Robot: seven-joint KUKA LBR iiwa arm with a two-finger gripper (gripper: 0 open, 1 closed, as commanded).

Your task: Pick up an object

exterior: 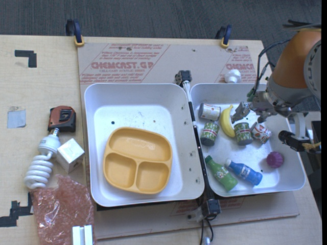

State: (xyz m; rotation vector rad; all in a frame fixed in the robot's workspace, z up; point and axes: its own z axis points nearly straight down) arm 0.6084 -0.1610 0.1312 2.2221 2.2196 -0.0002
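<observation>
My gripper [251, 114] hangs over the back of the right bin [294, 180], its two dark fingers spread apart with nothing between them. Just below it stand a green-labelled can [243, 133] and a red-and-white can [261, 132]. A banana [227, 121] lies to the left of the fingers, beside a silver can [209, 111] on its side and another green can [209, 132]. Toward the front of the bin lie a green bottle [220, 173], a blue bottle [246, 172] and a purple ball [275, 160].
The left bin [97, 137] holds a yellow divided plate [138, 160]. Left of the bins on the bench lie a tape measure [62, 119], a spiral light bulb [42, 163], a white cube [70, 152] and a pink bag [61, 211].
</observation>
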